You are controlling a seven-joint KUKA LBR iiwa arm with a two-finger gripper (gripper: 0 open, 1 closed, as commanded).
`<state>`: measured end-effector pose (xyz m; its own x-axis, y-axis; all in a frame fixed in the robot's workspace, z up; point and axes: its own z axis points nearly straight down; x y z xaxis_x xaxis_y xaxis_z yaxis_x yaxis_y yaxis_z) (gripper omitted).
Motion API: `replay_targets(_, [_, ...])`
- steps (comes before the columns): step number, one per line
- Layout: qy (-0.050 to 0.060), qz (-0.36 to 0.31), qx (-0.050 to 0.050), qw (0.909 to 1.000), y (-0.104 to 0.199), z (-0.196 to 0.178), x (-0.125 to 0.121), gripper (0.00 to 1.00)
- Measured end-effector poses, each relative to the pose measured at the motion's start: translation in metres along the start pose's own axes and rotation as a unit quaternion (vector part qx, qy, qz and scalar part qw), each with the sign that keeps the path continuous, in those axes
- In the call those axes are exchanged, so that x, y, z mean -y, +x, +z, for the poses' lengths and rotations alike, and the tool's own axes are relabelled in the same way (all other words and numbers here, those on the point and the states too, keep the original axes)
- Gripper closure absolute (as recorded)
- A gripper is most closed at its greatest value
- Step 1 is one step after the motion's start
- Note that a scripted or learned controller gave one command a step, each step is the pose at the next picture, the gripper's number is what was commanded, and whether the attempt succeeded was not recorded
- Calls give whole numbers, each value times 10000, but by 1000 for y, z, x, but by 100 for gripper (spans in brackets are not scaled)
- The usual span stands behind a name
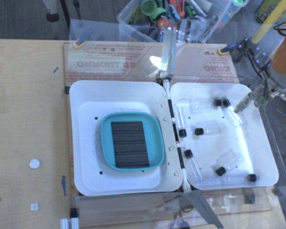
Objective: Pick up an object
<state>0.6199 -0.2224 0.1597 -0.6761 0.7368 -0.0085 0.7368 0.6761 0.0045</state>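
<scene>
1. While several clear vials with black caps [207,128] lie scattered across the right bin [262,142], the gripper [243,104] hangs at that bin's far right rim, near one cap [222,102].
2. Its finger state cannot be told.
3. Open white floor lies between the vials.
4. A teal tray [155,144] with a dark ribbed insert [129,144] sits in the left bin [81,128].

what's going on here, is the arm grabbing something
Not yet, from this view. The end effector hangs over the far right edge of the right bin, which holds several clear vials with black caps. Nothing is visibly held. The left bin holds a teal tray with a dark ribbed block in it.
</scene>
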Motion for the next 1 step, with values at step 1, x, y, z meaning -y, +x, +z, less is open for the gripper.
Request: replay_targets(1, [-4, 15, -11, 10000, 35, -41, -71, 100])
